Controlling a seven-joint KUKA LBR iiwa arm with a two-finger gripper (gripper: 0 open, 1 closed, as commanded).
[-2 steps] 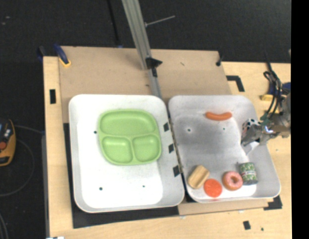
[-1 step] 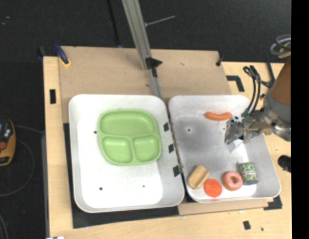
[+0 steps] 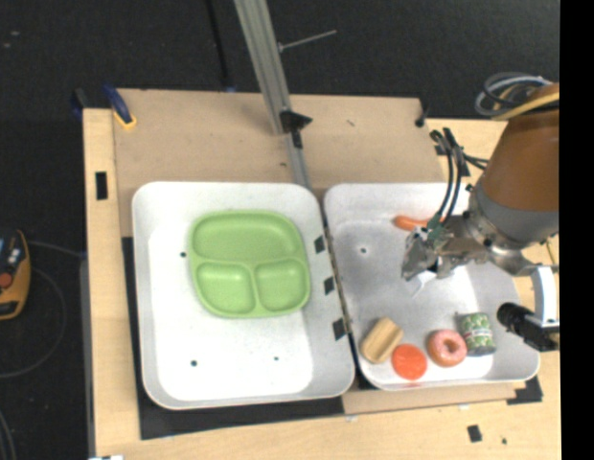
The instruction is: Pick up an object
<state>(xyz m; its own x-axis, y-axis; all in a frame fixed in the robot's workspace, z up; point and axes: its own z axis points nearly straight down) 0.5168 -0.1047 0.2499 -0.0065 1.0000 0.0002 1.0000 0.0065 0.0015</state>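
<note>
I hover the tool over the right bin, just beside the carrot; its grip I cannot tell. Next: descend onto something.

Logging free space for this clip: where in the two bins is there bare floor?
Left white bin: bare strip below the green divided plate. Right white bin: bare middle left of the gripper. Crowded along its near edge: tan block, red ball, pink doughnut, green can.
</note>
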